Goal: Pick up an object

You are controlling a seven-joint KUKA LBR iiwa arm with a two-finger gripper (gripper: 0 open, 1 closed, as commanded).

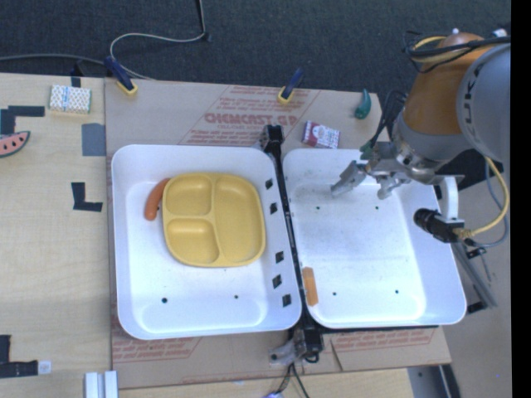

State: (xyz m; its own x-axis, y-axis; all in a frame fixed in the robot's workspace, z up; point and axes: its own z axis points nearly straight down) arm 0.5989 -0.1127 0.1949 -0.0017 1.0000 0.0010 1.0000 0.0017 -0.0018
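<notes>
here, in the left bin (pixel 133 305), a yellow divided plate (pixel 213 219) lies with an orange sausage-like piece (pixel 153 199) touching its left edge. a small orange carrot (pixel 309 285) rests at the right bin's (pixel 431 305) left wall. further right the gripper (pixel 367 182) hovers with fingers spread, seemingly holding nothing.

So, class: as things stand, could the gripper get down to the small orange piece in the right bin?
Probably yes. The orange piece lies in the open by the right bin's left wall, nothing on it. The gripper hangs open over the same bin's far end. That wall close beside it may crowd one finger.
</notes>
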